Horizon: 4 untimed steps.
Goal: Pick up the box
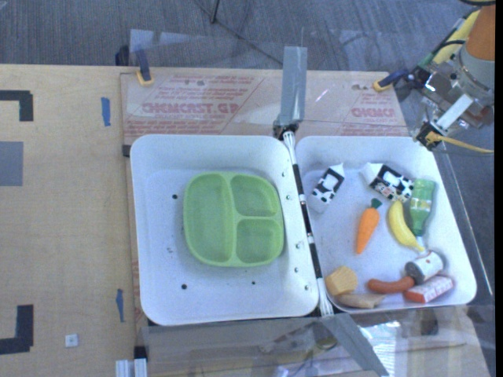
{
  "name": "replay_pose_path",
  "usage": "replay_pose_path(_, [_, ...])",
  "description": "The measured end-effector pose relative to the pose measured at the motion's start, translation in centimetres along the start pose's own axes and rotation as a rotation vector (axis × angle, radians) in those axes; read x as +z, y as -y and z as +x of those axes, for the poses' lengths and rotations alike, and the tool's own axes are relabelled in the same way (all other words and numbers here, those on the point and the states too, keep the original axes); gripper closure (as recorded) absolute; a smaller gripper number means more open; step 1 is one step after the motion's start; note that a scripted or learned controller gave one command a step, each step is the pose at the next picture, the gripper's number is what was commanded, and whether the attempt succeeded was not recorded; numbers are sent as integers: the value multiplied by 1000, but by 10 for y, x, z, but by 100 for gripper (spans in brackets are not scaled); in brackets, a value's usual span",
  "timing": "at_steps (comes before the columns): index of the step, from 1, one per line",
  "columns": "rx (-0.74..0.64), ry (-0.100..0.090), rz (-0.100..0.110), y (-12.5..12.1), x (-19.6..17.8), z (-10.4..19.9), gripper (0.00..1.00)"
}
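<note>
The tool (440, 120) sits at the upper right, beyond the right bin's (464, 234) far corner; whether it is released or clenched, I cannot tell. The box (430, 289) (red and white) lies in that bin's near right corner, just beside a sausage (389, 284). A green divided plate (233, 219) occupies the left bin (149, 210).

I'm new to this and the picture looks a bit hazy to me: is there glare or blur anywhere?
Camera view: lighting is soft and even, shadows faint; pale reflections streak the clear sheet behind the bins and along the bottom edge; small toys like the carrot look slightly soft; the arm at upper right is cropped.
</note>
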<state>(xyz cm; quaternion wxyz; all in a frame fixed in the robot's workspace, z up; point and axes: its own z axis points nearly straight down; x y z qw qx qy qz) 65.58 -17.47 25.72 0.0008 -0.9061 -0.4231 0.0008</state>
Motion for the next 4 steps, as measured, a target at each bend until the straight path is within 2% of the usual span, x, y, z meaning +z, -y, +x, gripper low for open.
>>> replay_pose_path(1, [246,0,2,-3,25,5,100])
replay_pose_path(2, [244,0,1,-4,14,6,100])
replay_pose_path(3, [455,0,3,39,18,39,100])
replay_pose_path(4, [622,-1,-2,17,-58,17,100])
